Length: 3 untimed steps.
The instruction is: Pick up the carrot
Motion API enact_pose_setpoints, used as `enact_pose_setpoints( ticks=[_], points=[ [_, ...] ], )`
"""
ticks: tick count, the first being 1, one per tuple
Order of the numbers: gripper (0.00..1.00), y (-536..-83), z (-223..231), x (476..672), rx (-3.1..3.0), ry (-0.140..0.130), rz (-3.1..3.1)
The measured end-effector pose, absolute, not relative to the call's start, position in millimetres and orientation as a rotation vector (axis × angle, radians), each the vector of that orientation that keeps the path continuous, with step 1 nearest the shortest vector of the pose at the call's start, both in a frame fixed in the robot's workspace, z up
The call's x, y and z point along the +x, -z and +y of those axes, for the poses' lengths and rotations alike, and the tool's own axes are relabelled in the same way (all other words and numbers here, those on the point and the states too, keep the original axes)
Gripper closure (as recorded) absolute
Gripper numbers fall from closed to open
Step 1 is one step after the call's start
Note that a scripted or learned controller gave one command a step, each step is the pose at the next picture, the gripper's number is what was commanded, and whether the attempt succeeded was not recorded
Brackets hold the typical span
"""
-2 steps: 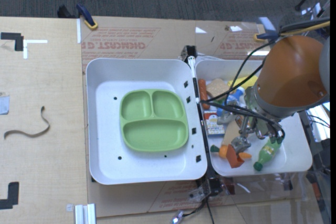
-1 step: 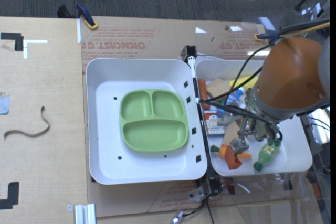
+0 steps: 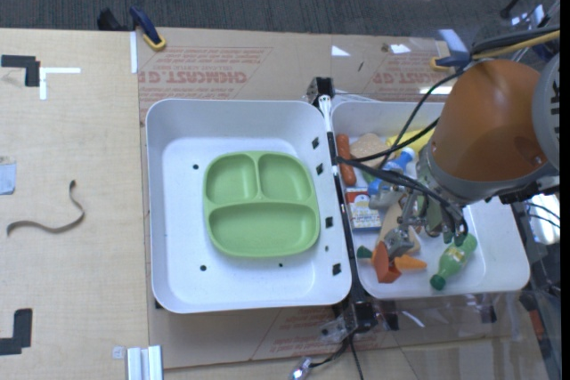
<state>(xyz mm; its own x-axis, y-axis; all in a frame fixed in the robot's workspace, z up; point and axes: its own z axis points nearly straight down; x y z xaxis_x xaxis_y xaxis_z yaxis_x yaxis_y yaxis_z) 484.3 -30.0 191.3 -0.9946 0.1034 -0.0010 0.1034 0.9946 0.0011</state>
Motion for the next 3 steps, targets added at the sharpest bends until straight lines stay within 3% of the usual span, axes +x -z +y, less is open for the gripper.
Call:
enact_pose_setpoints(
  ticks=[1,2,3],
  points=[
    [0.0,-191,-57,478.2,-0.019,0.0,3.142],
    [0.0,-191,-43,479.2,0.182,-0.001,3.137],
    [0.0,-97,-103,482.2,0.544,-0.003,3.079]
  ],
)
